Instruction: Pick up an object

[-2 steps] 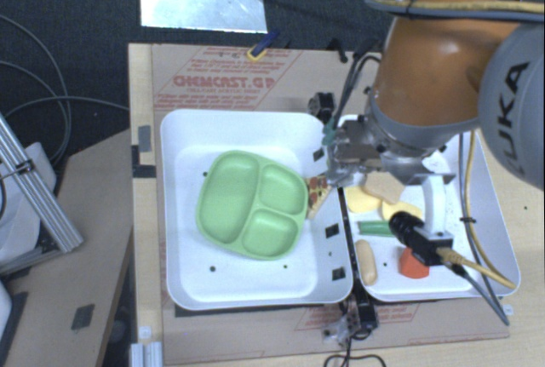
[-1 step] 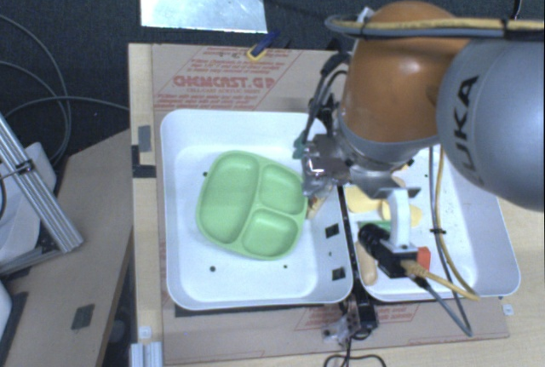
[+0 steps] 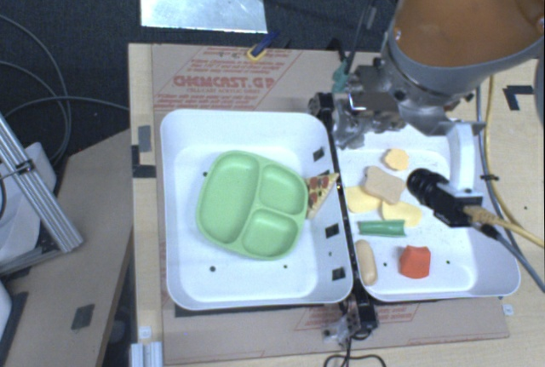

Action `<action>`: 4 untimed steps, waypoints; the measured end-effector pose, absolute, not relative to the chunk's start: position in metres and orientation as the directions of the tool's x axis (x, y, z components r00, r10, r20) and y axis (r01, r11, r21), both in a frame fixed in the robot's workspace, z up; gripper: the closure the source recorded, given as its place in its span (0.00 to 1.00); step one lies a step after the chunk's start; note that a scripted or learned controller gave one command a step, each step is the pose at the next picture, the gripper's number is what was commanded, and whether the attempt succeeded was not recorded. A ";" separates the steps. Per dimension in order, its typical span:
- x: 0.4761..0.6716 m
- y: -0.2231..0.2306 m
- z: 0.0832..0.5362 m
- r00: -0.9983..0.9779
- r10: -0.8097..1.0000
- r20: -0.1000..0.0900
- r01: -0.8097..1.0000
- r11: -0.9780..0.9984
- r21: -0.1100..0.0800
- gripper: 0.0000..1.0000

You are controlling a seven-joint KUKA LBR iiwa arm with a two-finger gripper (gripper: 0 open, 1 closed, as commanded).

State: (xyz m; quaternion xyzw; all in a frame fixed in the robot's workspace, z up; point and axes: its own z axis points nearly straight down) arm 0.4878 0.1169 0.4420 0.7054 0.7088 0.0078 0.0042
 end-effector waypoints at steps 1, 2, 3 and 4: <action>0.488 0.118 0.445 -0.012 1.000 0.002 1.000 0.012 0.007 1.00; 0.488 0.118 0.456 -0.019 1.000 0.002 1.000 0.019 0.009 1.00; 0.486 0.166 0.388 -0.008 1.000 0.000 1.000 0.008 -0.004 1.00; 0.487 0.164 0.403 -0.009 1.000 0.002 1.000 0.009 0.004 1.00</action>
